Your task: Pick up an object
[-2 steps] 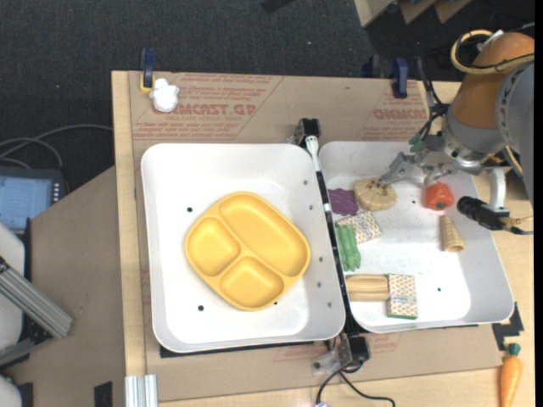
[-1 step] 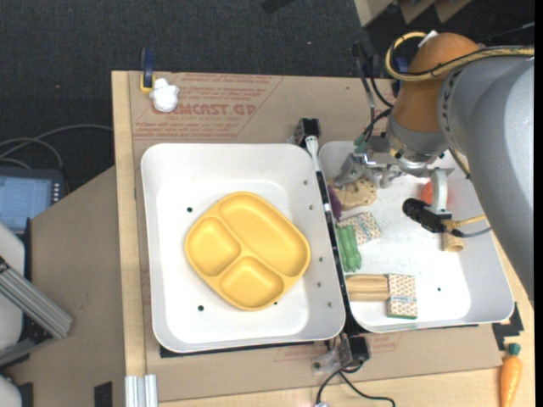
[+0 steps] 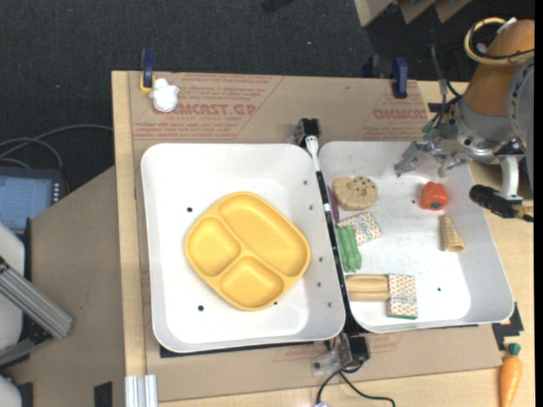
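Observation:
The right bin (image 3: pixel 475 295) holds several small items: a round cookie (image 3: pixel 355 192), a red tomato-like toy (image 3: pixel 434 195), a waffle cone (image 3: pixel 451 234), a green pod (image 3: pixel 348 249), two patterned packets (image 3: pixel 365 227) (image 3: pixel 401 296) and a tan stick (image 3: pixel 366 287). My gripper (image 3: pixel 427 163) hangs over the bin's far right part, just above and left of the red toy. Its fingers are spread open with nothing between them.
The left bin (image 3: pixel 170 176) carries a yellow divided plate (image 3: pixel 246 248). A white knob-like thing (image 3: pixel 163 97) sits on the cardboard at the far left. An orange carrot toy (image 3: pixel 509 380) lies outside the bins at the near right. Blue clamps (image 3: pixel 399 75) hold the back edge.

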`<control>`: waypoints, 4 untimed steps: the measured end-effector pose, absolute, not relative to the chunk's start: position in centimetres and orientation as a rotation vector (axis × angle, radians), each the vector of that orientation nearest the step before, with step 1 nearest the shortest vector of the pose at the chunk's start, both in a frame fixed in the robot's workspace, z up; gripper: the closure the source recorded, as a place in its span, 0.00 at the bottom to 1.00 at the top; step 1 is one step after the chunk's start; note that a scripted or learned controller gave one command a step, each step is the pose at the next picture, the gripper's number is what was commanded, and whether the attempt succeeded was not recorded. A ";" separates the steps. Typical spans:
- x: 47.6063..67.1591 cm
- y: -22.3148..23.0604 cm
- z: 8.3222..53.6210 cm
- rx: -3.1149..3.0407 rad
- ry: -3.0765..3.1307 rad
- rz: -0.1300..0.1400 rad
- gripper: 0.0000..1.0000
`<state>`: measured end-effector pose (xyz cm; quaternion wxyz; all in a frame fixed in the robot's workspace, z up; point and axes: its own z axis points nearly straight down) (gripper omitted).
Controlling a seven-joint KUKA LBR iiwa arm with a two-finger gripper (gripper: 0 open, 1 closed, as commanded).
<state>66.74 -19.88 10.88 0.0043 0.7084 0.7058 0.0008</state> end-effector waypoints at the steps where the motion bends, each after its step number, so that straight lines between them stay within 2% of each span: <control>1: 62.4 -22.0 8.6 2.224 2.227 0.014 0.00; 2: 62.4 -22.3 9.6 2.217 2.223 0.002 1.00; 3: 66.0 -13.9 8.5 2.210 2.227 0.005 1.00; 4: 63.1 -6.0 18.8 2.216 2.225 0.003 1.00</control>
